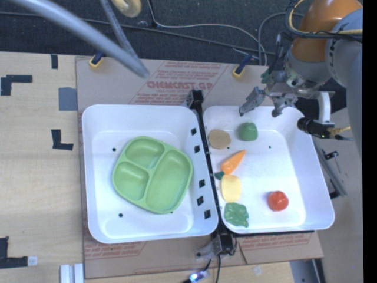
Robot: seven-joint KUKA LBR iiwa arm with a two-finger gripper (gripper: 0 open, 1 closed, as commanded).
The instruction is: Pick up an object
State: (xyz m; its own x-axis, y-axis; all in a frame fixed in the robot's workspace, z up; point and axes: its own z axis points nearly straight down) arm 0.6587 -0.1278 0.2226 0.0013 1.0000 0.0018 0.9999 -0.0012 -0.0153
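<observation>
The right bin [306,158] holds several toy foods: a tan round cookie [219,138], a green ball-like piece [248,131], an orange carrot [233,161], a yellow lemon-like piece [231,187], a green leafy piece [236,214] and a red tomato [278,200]. My gripper [263,106] hangs above the bin's far edge, just beyond the green ball. Its two fingers are spread apart with nothing between them.
The left bin [94,158] bears a green divided plate [153,174]. A black clip divider [200,152] runs between the bins. Cables cross the dark bench behind, and yellow clamps [240,69] mark the cardboard corners.
</observation>
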